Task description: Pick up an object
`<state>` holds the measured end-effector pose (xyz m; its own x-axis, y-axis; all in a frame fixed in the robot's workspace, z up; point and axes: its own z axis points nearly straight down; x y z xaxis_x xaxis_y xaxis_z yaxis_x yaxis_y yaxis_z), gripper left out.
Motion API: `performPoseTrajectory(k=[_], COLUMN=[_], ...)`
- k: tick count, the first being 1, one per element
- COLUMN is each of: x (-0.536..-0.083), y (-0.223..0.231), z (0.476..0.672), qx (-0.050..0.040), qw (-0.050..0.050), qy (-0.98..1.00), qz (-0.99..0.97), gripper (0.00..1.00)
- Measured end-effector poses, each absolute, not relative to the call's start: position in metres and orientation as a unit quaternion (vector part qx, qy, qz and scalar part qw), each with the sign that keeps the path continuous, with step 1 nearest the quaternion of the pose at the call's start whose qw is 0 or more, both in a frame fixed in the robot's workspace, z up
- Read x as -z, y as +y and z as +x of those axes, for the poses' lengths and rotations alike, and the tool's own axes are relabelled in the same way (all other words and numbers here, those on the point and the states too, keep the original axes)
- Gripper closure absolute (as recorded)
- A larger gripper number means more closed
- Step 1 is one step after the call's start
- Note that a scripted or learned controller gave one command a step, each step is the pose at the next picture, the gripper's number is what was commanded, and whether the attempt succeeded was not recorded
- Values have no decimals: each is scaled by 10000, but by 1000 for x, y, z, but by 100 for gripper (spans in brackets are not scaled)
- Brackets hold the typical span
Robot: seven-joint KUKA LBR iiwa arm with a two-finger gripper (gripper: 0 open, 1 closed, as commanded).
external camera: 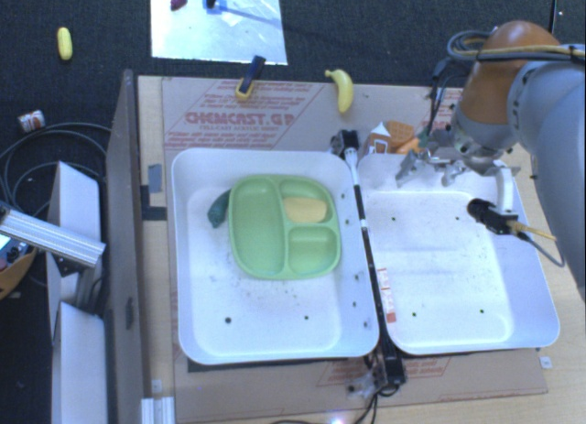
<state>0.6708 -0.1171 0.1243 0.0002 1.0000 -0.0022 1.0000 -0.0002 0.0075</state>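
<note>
My gripper [427, 171] hangs over the far left corner of the right bin [458, 321], open, with nothing between its fingers. Just behind that corner, on the bin's rim, lies a small orange and white object [394, 136], to the left of the gripper. In the left bin [265, 331] a green divided plate [275, 248] carries a yellow piece [306, 209] in its upper right compartment. A dark green object [218, 209] lies against the plate's left edge.
A yellow banana [342, 90] and a blue-and-yellow tool [248, 78] lie on the cardboard behind the bins. A black divider [363, 230] runs between the two bins. Off the bench at far left are a small yellow object [64, 43] and cables [46, 152].
</note>
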Motion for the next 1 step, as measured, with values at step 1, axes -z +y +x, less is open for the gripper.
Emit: performPoseTrajectory(k=[1], x=[-83], y=[-86], z=[658], qx=[-3], qw=[-2], qy=[7090], qz=[7052], gripper=[0])
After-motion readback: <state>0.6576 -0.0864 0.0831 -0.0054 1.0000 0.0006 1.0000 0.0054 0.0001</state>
